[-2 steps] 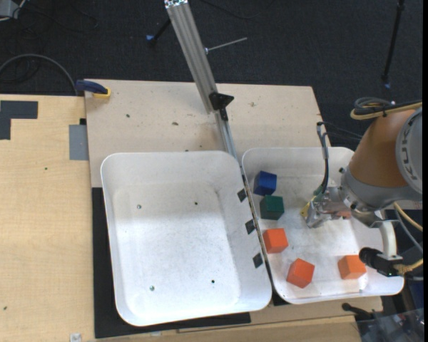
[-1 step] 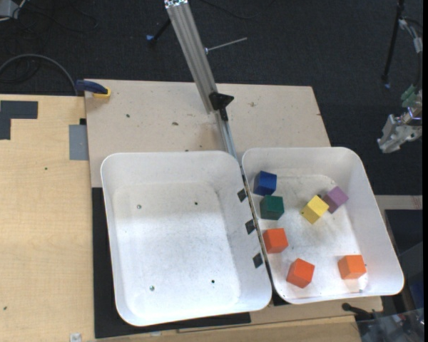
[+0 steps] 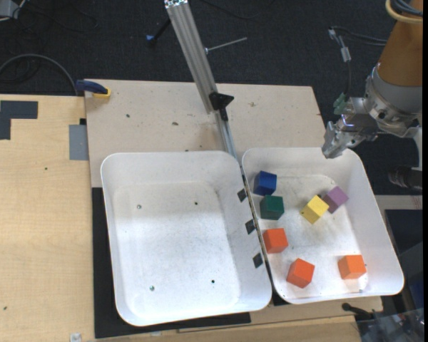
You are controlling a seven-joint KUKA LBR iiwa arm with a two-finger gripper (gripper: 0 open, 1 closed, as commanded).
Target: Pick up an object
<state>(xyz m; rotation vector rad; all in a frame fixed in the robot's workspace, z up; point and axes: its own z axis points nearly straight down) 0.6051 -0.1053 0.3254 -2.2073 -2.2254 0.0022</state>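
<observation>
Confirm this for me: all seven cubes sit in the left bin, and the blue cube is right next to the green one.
Wrong bin. The camera view shows all seven cubes in the right bin, not the left. The rest stands: the blue cube is right next to the green cube.

I see an aluminium rail (image 3: 197, 55) slanting from 12 o'clock down to the bench centre, a black bracket (image 3: 220, 102) clamped to it. A blue-and-yellow clamp (image 3: 93, 87) sits at 10 o'clock. Dark cables (image 3: 14, 66) lie on the floor at 10 o'clock.
</observation>
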